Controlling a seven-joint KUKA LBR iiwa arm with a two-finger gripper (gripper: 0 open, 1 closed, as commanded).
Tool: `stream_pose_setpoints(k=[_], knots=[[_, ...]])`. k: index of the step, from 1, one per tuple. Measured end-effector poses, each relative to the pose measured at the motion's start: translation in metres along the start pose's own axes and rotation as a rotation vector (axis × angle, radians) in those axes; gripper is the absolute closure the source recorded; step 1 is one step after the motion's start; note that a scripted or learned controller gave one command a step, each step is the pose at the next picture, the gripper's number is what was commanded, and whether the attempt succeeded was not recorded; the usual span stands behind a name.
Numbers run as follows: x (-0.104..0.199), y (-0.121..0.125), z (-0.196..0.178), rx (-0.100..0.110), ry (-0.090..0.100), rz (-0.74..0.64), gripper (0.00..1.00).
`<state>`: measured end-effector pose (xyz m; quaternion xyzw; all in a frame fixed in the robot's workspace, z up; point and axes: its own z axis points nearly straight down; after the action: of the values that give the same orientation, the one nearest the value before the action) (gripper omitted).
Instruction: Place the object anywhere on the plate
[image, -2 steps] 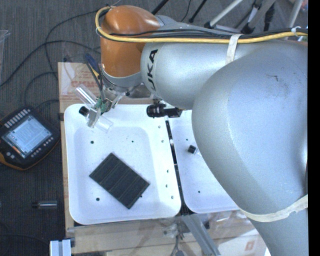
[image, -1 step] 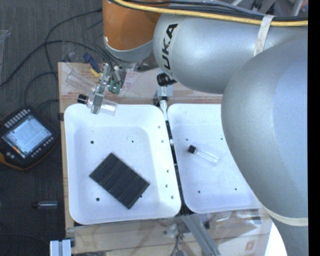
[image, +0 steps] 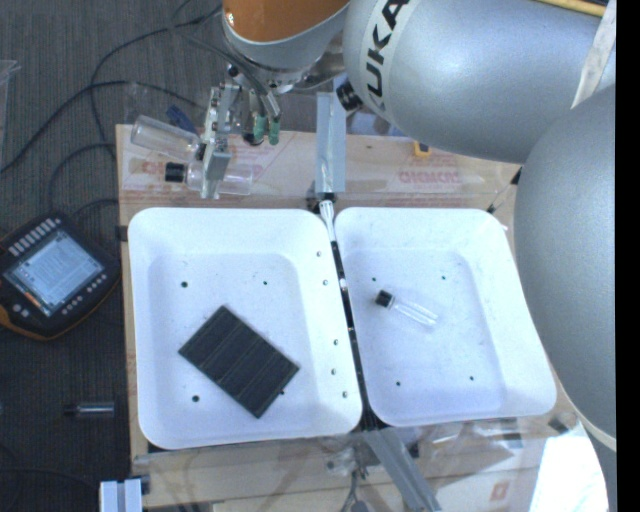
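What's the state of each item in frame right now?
gripper: raised behind the left bin, nothing visible in it
vial: lying on its side in the right bin, black cap toward the divider, not on the plate
plate: dark ribbed slab, flat on the floor of the left bin, bare
left bin: holds the plate
right bin: holds the vial
pendant: left of the bins, screen lit

Teach pendant (image: 52, 272) left of bins (image: 335, 300)

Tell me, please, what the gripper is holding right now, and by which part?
Nothing: the gripper hangs above the bench behind the bins, while the vial lies in the right bin.
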<state>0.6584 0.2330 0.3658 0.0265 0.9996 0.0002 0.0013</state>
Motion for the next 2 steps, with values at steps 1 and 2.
stream_pose_setpoints(k=[1,2], knots=[[-0.0005,0.0014,-0.0086,-0.004,0.000,0.000,1.00],[-0.0011,0.0026,-0.0172,-0.008,0.000,0.000,1.00]])
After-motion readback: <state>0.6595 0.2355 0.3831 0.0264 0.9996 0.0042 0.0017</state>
